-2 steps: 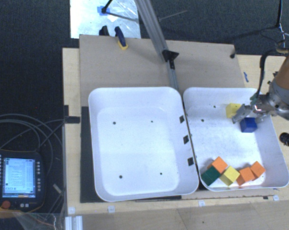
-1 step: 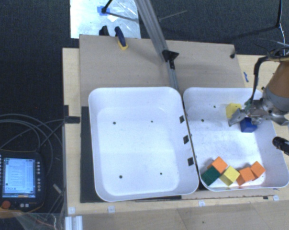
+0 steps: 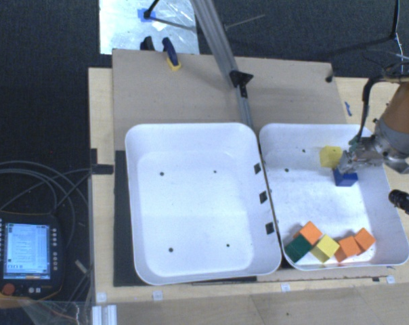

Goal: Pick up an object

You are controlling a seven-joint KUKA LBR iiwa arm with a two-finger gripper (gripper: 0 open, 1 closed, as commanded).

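My gripper (image 3: 349, 162) hangs over the far right part of the right bin (image 3: 326, 202), directly above a blue block (image 3: 345, 178) and just right of a yellow block (image 3: 330, 156). The gripper's tip meets the blue block's top edge, and I cannot make out whether anything sits between its fingers. Near the bin's front edge lies a cluster: a green block (image 3: 298, 248), a yellow block (image 3: 324, 248), and orange blocks (image 3: 311, 233) (image 3: 349, 246) (image 3: 364, 238).
The left bin (image 3: 194, 202) lies beside the right one, joined by black clips along the shared rim. A grey pole (image 3: 221, 39) slants in from the top. A teach pendant (image 3: 25, 252) with cables sits at the lower left, off the bench.
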